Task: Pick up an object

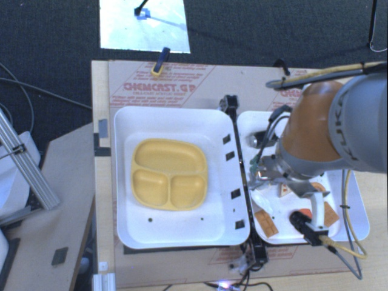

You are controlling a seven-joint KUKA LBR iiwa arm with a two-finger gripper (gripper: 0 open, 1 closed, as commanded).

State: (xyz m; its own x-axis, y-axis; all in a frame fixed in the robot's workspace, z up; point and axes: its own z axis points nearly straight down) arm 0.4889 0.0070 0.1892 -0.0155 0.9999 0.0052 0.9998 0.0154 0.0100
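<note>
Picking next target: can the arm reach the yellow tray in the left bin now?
Probably yes: the yellow tray lies uncovered in the left bin; the tool hangs over the right bin, just past the shared rims.

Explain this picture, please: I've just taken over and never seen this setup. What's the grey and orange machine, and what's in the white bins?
One camera, fixed above the bench, looks down at a slant. The machine is a robot arm reaching in from the right to pick things up. The left bin holds a yellow divided tray. The right bin holds small tan pieces, and the arm's end hangs low over them. Whether it holds anything cannot be told.
</note>
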